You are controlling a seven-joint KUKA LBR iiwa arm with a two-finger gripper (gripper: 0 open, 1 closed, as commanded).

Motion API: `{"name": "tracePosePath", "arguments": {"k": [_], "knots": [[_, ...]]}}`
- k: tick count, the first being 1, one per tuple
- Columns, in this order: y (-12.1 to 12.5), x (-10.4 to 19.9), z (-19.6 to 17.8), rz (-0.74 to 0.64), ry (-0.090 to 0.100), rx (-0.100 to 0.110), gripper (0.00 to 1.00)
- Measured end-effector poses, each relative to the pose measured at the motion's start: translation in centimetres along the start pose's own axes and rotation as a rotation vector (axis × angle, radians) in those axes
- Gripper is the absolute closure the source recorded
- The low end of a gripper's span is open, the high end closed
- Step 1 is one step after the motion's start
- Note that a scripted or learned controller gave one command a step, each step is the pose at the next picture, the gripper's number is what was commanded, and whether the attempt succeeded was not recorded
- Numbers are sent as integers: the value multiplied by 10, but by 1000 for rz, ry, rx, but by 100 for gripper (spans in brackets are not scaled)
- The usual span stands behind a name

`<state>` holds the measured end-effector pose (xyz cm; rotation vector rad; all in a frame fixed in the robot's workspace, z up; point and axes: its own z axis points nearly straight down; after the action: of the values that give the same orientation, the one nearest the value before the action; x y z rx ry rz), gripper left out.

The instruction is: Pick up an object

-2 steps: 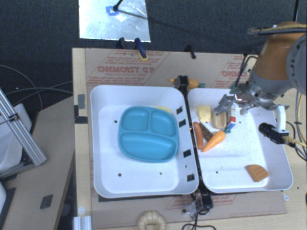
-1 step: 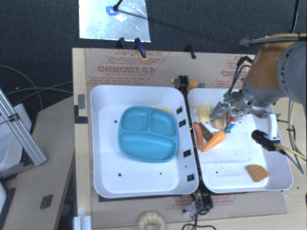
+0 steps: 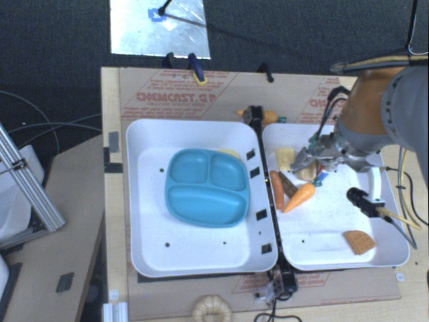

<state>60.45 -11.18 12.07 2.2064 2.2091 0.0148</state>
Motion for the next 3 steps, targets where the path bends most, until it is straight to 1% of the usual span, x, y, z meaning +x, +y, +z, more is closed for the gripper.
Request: {"name": "tracePosePath", "arguments": {"k": [1, 2, 3], "knots": [[1, 0, 2, 0, -2, -5, 0], [2, 1, -8, 0, 0, -8, 100], [14, -5, -64, -3, 6, 13, 100]]}}
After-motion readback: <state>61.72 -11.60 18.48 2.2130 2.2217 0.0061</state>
